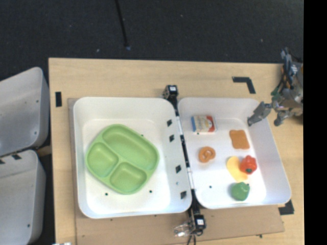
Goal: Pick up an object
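Observation:
The right bin (273, 152) holds several toy foods. A white packet with red and blue print (203, 123) lies at the back, with an orange toast slice (239, 139) to its right. In front of them sit a brown pretzel (206, 154), a yellow piece (234, 168), a red pepper (249, 164) touching it, and a green pepper (239, 191). My gripper (269, 115) hovers at the bin's back right corner, over the rim. It is open with nothing between its fingers. One grey finger (258, 113) points toward the toast.
The left bin (82, 137) holds a green divided plate (121, 158). A black-clipped divider (180, 147) runs where the two bins meet. Bare wooden bench (153, 78) lies behind the bins.

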